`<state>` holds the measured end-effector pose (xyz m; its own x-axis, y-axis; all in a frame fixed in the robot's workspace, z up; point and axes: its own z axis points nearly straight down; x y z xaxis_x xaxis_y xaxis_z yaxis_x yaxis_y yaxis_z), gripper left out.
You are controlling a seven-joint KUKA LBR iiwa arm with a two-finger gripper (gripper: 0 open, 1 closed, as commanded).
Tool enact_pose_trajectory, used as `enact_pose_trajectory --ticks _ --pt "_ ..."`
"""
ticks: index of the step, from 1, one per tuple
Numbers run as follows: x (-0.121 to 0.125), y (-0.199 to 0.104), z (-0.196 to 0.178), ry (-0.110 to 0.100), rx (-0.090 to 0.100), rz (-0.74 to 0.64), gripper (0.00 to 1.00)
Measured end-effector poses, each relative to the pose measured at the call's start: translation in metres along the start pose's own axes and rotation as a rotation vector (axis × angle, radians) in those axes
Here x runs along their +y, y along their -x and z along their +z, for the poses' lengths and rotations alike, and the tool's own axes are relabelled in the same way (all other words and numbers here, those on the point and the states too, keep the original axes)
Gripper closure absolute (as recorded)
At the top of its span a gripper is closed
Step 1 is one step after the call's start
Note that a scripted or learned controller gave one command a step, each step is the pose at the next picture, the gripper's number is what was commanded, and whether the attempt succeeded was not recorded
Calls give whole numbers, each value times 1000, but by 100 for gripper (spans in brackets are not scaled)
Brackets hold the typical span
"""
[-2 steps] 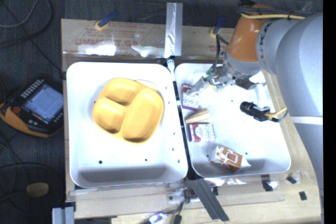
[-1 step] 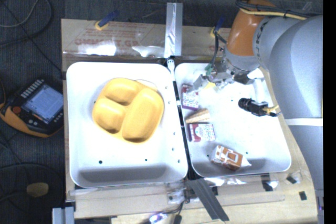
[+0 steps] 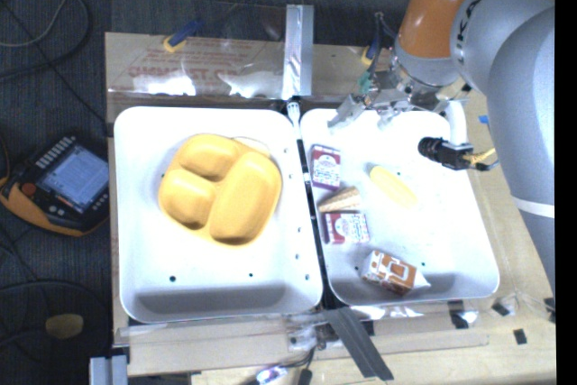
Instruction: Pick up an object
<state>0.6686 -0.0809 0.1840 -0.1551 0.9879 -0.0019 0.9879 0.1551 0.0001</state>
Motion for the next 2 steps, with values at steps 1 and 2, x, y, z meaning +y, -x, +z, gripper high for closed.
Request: enact_pose_trajectory --ticks 1,2 --pt "-7 47 81 17 -6 -137 0" --pt "-31 83 95 6 -5 -232 0"
